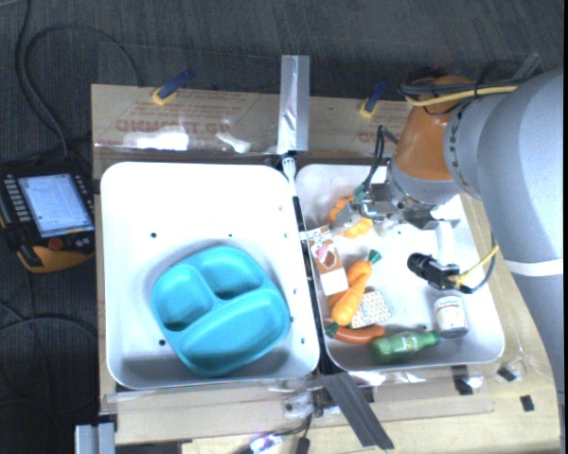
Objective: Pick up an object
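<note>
The arm (pixel 511 159) is running off the edge at three o'clock, its wrist covering the pincer (pixel 383 204) fingertips. The small items (pixel 346 218) beneath are staying too blurred to identify.

Robotics lab: teach pendant (pixel 45 206), floor cables (pixel 38 41), clamped bench (pixel 208 121)

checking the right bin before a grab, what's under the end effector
The end effector sits over the right bin's far end. Small orange pieces peek out beside it; anything directly beneath is covered.
</note>
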Available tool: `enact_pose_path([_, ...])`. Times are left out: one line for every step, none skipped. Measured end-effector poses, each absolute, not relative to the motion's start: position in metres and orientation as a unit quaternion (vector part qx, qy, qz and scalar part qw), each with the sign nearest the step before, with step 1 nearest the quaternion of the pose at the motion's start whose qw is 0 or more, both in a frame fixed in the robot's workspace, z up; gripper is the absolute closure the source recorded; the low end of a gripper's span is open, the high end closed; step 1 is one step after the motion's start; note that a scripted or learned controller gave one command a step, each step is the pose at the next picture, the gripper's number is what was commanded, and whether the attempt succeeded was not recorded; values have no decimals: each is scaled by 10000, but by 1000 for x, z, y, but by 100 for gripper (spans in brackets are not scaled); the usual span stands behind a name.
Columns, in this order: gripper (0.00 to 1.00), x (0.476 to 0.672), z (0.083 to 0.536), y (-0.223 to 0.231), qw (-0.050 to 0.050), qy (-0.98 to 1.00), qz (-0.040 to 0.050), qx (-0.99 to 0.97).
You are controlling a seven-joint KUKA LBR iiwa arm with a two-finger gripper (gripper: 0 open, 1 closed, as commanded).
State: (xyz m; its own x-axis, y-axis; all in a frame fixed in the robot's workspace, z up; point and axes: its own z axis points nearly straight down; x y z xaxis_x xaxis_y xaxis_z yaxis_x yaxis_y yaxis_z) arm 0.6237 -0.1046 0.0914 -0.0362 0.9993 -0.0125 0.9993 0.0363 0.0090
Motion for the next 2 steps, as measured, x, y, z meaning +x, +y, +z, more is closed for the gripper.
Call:
enact_pose_path([100,624,100,-103,64,7202,-4,6938])
enact_pose_path([100,565,92,-135,63,7255,29,6882])
